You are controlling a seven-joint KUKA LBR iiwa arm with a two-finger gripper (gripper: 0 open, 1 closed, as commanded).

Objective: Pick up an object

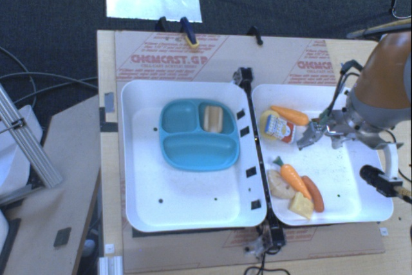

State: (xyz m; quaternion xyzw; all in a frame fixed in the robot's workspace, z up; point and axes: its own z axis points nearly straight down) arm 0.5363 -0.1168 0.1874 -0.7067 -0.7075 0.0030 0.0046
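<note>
The right bin (360, 199) holds toy food. An orange carrot (290, 114) lies near the bin's far left, and just below it is a small bottle with a red and yellow label (277, 127). Closer to the front sit a second carrot (293, 177), a red sausage (313, 193), a yellow cheese wedge (300, 204) and a beige round piece (278, 185). My gripper (311, 135) hangs low over the right bin, just right of the bottle and the far carrot. Nothing is visibly held in it.
In the left bin (148, 203) there is a blue divided plate (196, 151) with a tan bread piece (213, 118) in one section. A black divider (252, 138) runs between the bins. A black part of the arm (380, 180) reaches over the right bin's near right corner.
</note>
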